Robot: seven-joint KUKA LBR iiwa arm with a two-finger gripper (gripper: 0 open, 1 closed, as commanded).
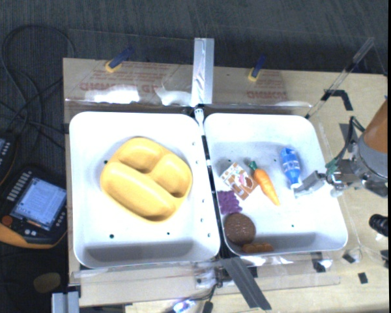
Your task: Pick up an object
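The right bin (313, 130) holds several small objects. A blue bottle (290, 166) lies toward its right side, with an orange carrot (266, 183) just left of it. Beside the carrot are a small patterned box (238, 180), a purple grape bunch (229, 203), a brown ball (238, 227) and a brown sausage-shaped piece (257, 246) at the front wall. My gripper (313, 182) hovers at the bin's right edge, just right of and below the blue bottle, with nothing seen held in it.
The left bin (85, 240) carries a large yellow bread-shaped object (145, 178). A metal divider (202, 77) stands behind the bins. A handheld pendant (27, 207) and cables lie on the floor at the left. Small dark parts sit on the bench at the right (378, 224).
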